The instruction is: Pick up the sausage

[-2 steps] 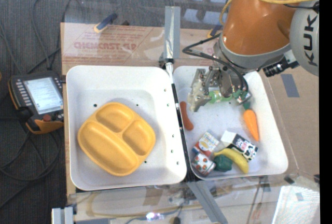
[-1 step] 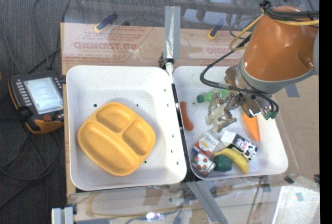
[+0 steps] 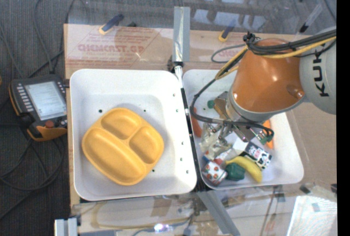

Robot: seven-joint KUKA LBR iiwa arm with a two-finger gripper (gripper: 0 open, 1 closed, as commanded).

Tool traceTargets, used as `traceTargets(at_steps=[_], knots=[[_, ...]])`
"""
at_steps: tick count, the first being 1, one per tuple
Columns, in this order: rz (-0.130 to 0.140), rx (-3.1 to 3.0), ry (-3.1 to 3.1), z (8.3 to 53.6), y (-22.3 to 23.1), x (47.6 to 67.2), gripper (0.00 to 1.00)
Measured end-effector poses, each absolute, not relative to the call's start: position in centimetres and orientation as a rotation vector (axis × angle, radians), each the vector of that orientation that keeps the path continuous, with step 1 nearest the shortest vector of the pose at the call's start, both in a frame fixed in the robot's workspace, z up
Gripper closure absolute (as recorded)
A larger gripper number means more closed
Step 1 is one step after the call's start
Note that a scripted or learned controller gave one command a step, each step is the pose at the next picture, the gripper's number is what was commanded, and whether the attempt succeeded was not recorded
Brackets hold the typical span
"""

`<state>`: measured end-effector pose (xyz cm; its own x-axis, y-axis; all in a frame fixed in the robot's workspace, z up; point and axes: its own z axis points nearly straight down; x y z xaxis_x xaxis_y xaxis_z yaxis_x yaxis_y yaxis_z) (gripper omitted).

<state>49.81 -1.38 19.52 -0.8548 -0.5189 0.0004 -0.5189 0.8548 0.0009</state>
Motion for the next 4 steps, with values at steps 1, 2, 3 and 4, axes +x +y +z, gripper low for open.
traceTargets(at_steps=[1, 2, 3, 4], knots=[[-0.001, 1.048, -2.967, 23.0, 3.3, 51.8, 1.00], [-0.003, 0.640, -3.074, 18.3, 1.0, 51.5, 1.00], [0.000, 0.469, -3.112, 35.1, -0.2, 53.0, 1.00], [0.001, 0.849, -3.026, 24.1, -2.8, 53.2, 1.00]])
